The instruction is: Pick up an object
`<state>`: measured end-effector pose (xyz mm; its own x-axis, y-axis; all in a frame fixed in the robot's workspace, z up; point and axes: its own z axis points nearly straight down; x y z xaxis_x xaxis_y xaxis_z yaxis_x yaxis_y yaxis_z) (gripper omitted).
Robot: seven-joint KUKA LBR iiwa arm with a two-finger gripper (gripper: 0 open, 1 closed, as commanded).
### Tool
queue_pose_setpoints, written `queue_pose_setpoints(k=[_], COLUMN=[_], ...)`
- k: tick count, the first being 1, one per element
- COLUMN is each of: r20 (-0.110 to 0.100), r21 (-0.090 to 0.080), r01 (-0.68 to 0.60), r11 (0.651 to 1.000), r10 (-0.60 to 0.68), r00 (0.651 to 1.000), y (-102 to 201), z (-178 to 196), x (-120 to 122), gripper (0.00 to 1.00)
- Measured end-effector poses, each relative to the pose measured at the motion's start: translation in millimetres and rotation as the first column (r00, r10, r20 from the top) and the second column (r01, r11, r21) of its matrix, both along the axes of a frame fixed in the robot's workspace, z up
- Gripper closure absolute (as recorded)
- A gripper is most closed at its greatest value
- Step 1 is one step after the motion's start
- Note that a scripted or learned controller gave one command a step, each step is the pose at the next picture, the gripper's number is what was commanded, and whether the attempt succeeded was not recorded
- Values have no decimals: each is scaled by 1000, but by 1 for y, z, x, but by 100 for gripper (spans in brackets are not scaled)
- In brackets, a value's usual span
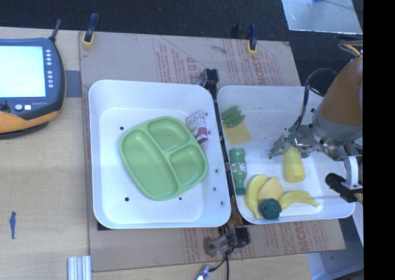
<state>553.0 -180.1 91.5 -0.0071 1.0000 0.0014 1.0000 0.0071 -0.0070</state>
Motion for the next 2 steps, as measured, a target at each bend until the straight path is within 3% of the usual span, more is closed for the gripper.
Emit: queue_pose_setpoints(k=[1, 2], r20=[-2, 6], r21=[-1, 0], r01=[-3, 1], r11=[1000, 1000], r10=[3, -1], r00=[1000, 1000], y=[-1, 99], z=[10, 101], x=[0, 37], gripper=[100, 100])
